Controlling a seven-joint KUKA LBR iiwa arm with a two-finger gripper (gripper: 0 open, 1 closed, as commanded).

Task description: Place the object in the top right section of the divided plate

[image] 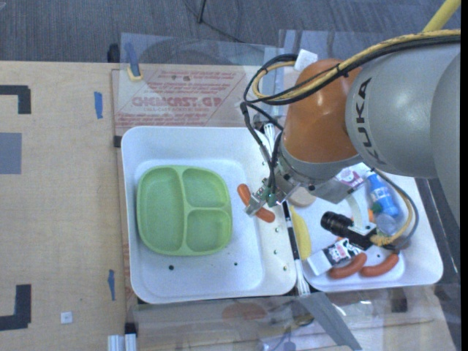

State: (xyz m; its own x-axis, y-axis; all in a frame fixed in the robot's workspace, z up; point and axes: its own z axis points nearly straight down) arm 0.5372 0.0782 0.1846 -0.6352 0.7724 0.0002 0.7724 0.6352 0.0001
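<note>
White bin (205,278): plate (164,210), carrot (243,193) at its 3 o'clock beneath gripper (257,205), grip unclear; best dropped squarely over 1 o'clock section

White bins: two, one (150,287) holding the green divided plate (184,210), the other (430,263) to the right of the plate.
Green divided plate: one, with three sections.
Small orange pieces: two, one (243,192) just right of the plate, one (266,216) slightly farther right.
Sausages: two, one (344,270) and one (380,268), well to the right of the plate.
Blue bottle (380,196): one, well to the right of the plate.
Black-and-white packet (338,254): one, right of the plate.
Yellow strip (300,232): one, between the plate and the sausages.
</note>
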